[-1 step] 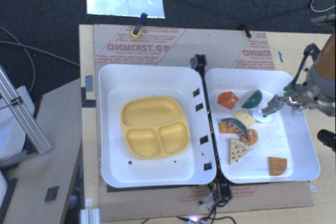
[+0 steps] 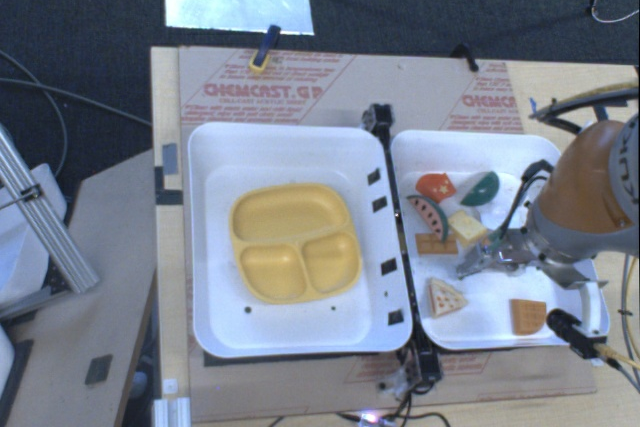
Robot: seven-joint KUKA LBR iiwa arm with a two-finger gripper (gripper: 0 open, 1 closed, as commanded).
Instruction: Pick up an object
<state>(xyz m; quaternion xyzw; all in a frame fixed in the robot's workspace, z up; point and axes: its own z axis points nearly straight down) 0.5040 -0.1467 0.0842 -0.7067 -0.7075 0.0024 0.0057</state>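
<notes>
Yellow cheese block [image 2: 466,228] sits in the middle of the right bin [image 2: 500,330], touching the cracker [image 2: 434,244]. Just beside it, the gripper [image 2: 472,264] hangs low and grasps nothing. Toys crowd together here, so it could bump one and miss.

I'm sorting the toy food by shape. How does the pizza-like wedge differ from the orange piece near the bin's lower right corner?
The wedge is triangular and pale with dark spots; the orange piece is squarish and plain orange. The wedge lies just below the gripper; the orange piece sits farther right. Both lie flat in the right bin.
</notes>
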